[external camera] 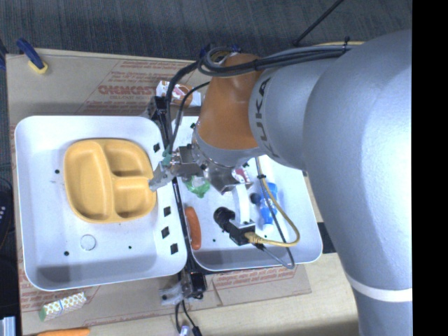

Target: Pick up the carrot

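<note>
The carrot [193, 227] is a short orange stick lying lengthwise in the right bin [231, 260], close against its left wall. The gripper [162, 174] hangs above and to the left of the carrot, over the seam between the two bins, next to the right edge of a yellow plate. The grey arm and its orange band [227, 114] cover most of the right bin. Nothing shows in the gripper's grasp.
A yellow divided plate [108, 179] lies in the left bin [42, 250]. In the right bin a green item [199, 187] and a blue and white item [267, 206] lie beneath the wrist. A black cable plug [229, 224] hangs just right of the carrot.
</note>
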Controlling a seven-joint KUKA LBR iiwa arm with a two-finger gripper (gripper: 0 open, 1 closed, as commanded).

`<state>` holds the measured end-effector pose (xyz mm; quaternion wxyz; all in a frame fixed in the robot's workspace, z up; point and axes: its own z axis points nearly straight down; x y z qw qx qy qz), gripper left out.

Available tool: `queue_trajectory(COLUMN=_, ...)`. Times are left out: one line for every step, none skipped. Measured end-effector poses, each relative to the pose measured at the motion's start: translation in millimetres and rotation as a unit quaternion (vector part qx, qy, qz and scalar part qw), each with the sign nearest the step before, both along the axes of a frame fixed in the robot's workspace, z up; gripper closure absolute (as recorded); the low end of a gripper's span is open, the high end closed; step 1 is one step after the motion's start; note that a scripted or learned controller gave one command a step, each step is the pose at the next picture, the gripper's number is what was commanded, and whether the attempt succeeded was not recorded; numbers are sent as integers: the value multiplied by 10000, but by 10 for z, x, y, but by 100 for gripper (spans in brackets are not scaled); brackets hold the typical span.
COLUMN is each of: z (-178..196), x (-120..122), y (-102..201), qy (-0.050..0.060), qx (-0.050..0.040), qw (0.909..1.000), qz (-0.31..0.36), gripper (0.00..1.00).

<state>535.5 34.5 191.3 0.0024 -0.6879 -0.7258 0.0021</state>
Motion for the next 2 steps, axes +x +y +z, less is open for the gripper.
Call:
queue_trajectory(z=2, x=247, y=130, qy=-18, qx=-1, qw=9980, qz=626, gripper=0)
queue_trajectory(z=3, x=607, y=302, qy=-15, qx=1, qw=9965, qz=840, gripper=0)
